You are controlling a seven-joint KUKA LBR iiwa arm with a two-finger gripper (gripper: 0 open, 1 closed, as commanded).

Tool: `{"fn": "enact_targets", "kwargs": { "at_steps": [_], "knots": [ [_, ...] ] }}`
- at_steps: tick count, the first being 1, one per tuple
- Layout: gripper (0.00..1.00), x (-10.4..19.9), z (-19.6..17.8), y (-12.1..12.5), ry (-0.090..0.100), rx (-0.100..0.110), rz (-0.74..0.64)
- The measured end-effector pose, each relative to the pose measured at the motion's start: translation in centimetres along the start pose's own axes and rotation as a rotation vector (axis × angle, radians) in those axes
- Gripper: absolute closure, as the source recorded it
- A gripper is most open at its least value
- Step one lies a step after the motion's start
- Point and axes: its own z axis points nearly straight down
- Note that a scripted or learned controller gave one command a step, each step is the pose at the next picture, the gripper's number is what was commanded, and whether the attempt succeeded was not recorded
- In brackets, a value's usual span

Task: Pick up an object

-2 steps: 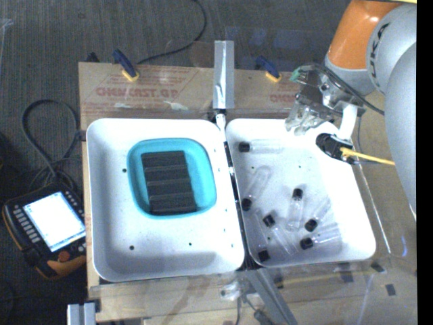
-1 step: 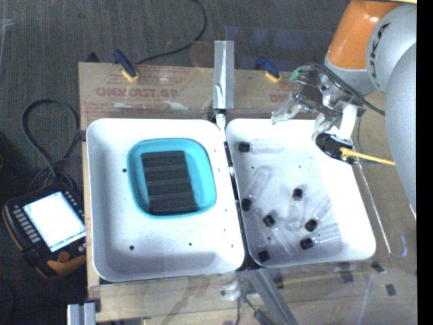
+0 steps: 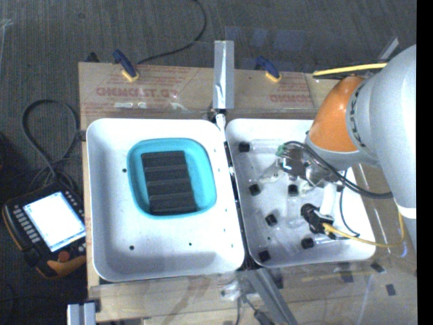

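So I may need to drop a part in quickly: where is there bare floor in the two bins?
Left bin: a bare strip all round the blue tray, widest along the near edge. Right bin: crowded, with the arm and small black pieces scattered about.

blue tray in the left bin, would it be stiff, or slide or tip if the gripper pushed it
The blue tray looks moulded with a raised rim, so probably stiff. It lies flat and wide in the left bin, so it is unlikely to tip. On that smooth white floor it would probably slide.
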Motion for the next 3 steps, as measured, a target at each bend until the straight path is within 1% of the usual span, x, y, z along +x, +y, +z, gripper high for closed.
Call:
{"fn": "enact_targets", "kwargs": {
  "at_steps": [1, 2, 3],
  "knots": [
    [0.00, -7.4, -11.2, -1.2, -0.002, -0.002, -0.216],
    [0.00, -0.7, -7.9, -0.8, 0.001, 0.000, -0.415],
    [0.00, -2.9, -10.4, -0.1, 0.000, -0.003, -0.785]
  ]
}}
